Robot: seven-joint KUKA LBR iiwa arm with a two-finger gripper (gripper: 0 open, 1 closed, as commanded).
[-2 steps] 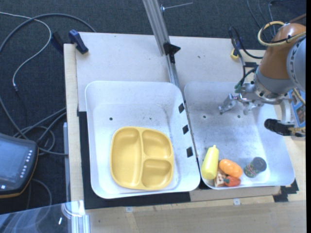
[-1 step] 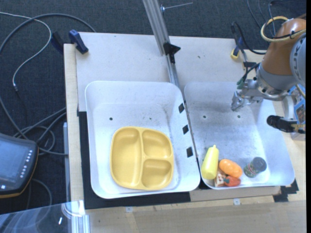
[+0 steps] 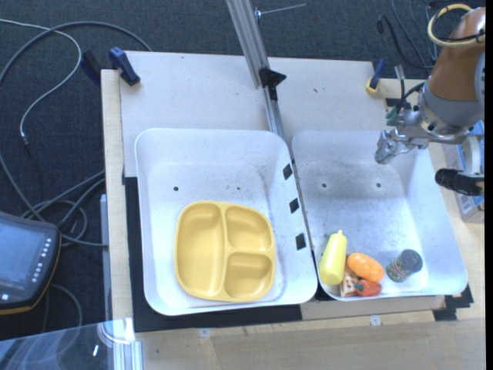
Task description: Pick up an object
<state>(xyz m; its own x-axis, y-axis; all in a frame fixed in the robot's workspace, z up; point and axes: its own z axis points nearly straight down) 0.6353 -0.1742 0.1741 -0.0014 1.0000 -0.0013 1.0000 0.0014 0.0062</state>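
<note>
My gripper [image 3: 383,151] hangs over the far right part of the right bin [image 3: 362,183], with nothing visible between its fingers. Along that bin's near edge lie a yellow bottle [image 3: 333,257], an orange fruit-like piece [image 3: 365,267], a small red and white item [image 3: 359,287] and a dark can [image 3: 404,264]. All of these sit well below the gripper in the view, apart from it.
The left bin [image 3: 162,168] holds a yellow divided tray [image 3: 225,250]. A metal pole [image 3: 245,21] rises from the bench behind the divider between the bins. Blue clamps [image 3: 123,65] grip the bench's far edge. A tablet [image 3: 23,260] lies on the floor at left.
</note>
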